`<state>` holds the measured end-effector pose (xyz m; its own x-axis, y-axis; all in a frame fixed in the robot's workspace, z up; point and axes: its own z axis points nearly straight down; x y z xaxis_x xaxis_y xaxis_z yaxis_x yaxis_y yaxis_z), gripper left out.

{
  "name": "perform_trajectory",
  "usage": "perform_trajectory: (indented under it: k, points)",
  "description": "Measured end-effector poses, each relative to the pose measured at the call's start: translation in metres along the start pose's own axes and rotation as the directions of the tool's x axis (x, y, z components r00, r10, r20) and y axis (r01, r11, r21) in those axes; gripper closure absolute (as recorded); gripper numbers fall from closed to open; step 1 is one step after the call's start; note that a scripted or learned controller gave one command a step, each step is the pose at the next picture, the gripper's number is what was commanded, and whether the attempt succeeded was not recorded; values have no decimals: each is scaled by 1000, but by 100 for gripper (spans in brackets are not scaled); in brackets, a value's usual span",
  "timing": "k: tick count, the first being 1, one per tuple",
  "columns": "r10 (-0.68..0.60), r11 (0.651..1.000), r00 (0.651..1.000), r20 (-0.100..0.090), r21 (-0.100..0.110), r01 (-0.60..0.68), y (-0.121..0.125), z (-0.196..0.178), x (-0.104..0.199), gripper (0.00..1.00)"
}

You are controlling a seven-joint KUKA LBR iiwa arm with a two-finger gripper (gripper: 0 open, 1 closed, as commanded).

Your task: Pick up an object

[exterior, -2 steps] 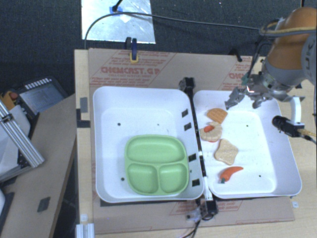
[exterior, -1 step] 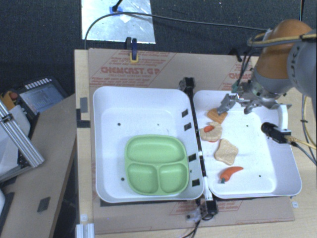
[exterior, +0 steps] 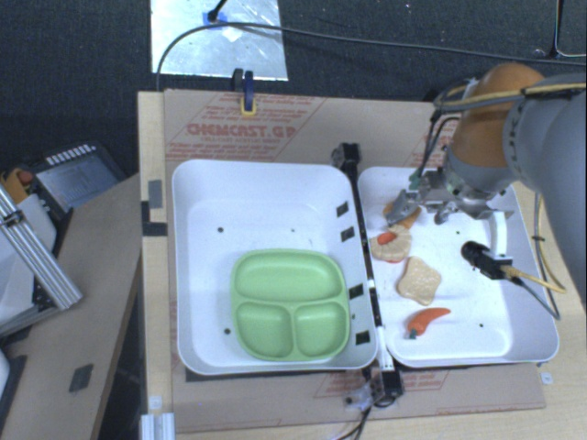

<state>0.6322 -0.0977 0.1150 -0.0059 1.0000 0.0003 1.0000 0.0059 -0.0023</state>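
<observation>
Counts on the bench: bins, tray and food pieces

Two shallow white plastic bins are sitting side by side, the left one [exterior: 197, 200] and the right one [exterior: 527, 337]. One pale green three-compartment tray [exterior: 289, 302] is lying there, with one tan bread-shaped piece [exterior: 419, 280], one orange pepper-shaped piece [exterior: 427, 319] and one round pale piece with a red top [exterior: 392, 243].

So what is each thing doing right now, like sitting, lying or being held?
Green plastic three-part tray: lying flat in the left white bin.
Orange toy pepper: lying loose in the right white bin.
Tan toast-shaped slice: lying flat, untouched.
Round piece with red top: lying flat.
Gripper: low over an orange piece.
</observation>
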Motion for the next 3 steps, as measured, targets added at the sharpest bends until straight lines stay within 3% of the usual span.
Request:
perform_trajectory:
  k: [1,2,3]
  points:
    - [0,1000,1000,1,-5,0,1,-14,-1,100]
    - [4,1000,1000,2,-10,-4,0,-77,-7,100]
    - [2,1000,1000,1,-7,-2,1,-102,-7,100]
